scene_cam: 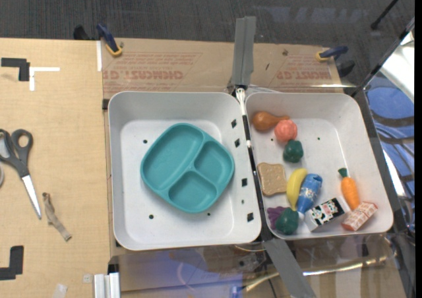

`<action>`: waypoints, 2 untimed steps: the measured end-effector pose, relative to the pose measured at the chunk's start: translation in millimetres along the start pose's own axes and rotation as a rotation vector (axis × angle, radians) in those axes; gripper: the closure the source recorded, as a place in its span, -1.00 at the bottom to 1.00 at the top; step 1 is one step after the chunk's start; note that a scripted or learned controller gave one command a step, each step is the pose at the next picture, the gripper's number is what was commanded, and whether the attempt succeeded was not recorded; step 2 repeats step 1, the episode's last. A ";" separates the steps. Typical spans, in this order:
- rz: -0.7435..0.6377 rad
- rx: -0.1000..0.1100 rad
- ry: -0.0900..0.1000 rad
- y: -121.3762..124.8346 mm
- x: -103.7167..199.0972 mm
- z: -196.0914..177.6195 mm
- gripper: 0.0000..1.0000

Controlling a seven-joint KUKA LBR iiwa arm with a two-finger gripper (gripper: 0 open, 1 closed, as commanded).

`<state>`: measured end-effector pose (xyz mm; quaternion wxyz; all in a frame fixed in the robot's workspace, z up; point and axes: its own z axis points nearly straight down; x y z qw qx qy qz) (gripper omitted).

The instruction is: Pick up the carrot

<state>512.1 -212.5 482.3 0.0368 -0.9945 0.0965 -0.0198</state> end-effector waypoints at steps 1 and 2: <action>0.001 0.013 0.007 -1.9 2.3 -9.1 1.00; 0.001 0.013 0.007 -1.9 2.3 -9.1 1.00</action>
